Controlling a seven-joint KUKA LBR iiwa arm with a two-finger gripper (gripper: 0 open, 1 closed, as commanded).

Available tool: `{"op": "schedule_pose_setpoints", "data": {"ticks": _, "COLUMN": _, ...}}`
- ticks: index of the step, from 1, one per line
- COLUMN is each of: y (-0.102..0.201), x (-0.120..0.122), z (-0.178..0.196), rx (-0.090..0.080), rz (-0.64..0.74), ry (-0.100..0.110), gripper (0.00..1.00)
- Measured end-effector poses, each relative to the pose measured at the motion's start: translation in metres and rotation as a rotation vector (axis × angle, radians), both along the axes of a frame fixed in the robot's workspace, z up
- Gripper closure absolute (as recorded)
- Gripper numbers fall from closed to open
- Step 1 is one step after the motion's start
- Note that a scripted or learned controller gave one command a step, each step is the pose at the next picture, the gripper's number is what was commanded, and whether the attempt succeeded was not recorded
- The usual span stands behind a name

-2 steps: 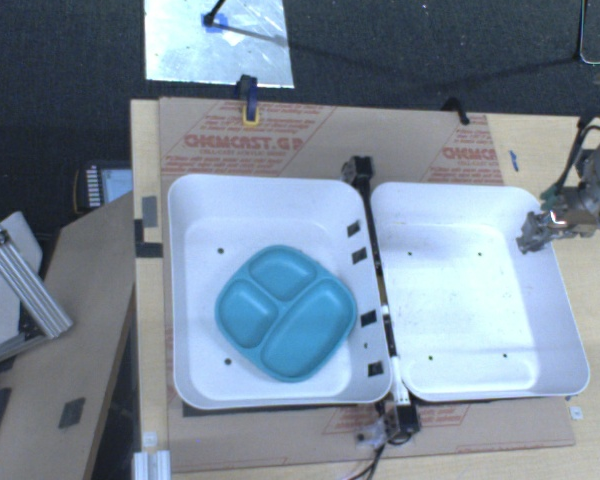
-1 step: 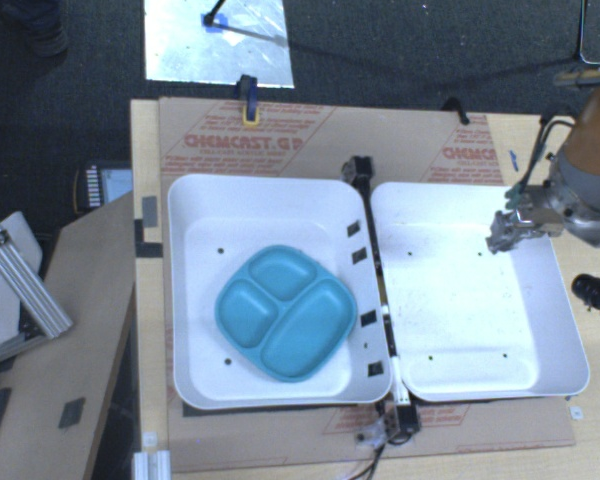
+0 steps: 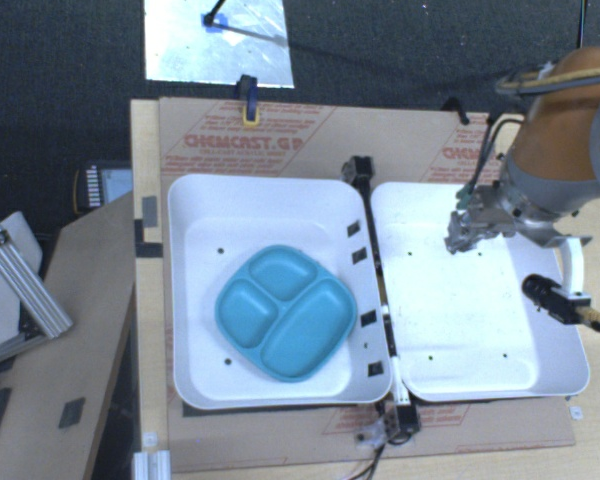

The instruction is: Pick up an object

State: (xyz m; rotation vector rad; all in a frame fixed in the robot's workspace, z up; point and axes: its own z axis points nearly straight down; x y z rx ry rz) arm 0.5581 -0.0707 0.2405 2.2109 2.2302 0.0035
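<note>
Well, we see the blue divided plate (image 3: pixel 286 311) lying flat in the left bin (image 3: pixel 195 208), toward the bin's lower middle, with bare white floor around it on every side. Right of the plate, past the divider, the gripper (image 3: pixel 467 234) hangs over the right bin (image 3: pixel 460 358), near its upper part; we cannot tell its fingers' state. Both bins sit on a cardboard-covered bench (image 3: pixel 280 133).
</note>
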Motion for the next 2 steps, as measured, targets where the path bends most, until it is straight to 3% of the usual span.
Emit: {"op": "schedule_pose_setpoints", "data": {"ticks": 2, "y": 0.116, "x": 0.005, "z": 0.002, "rx": 0.002, "rz": 0.002, "ry": 0.001, "gripper": 1.00}}
